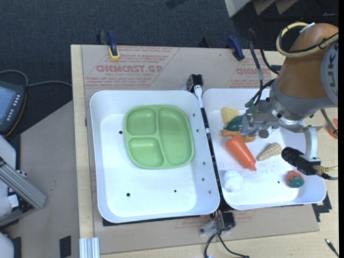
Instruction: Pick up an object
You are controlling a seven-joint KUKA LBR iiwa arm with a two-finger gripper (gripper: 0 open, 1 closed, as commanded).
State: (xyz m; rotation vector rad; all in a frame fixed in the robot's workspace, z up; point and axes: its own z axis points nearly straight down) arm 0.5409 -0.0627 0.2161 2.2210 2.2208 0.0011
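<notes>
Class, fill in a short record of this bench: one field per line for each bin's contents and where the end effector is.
left bin: green divided plate
right bin: toy carrot, ice cream cone, white ball, teal and yellow toys, red and green toy
end effector: low over right bin, above the carrot's top end

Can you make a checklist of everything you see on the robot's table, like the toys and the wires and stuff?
Surface: brown board bearing two white bins, left bin, right bin.
Job's things: in the right bin, orange carrot, teal toy, yellow piece, cream cone, white lump, red and green toy.
Clutter: green divided plate in the left bin.
Gripper: gripper low over the teal toy and the carrot's top; grasp unclear.
Cables: black cables along the arm; more at the bench front.
Surroundings: blue clamps, dark carpet.
</notes>
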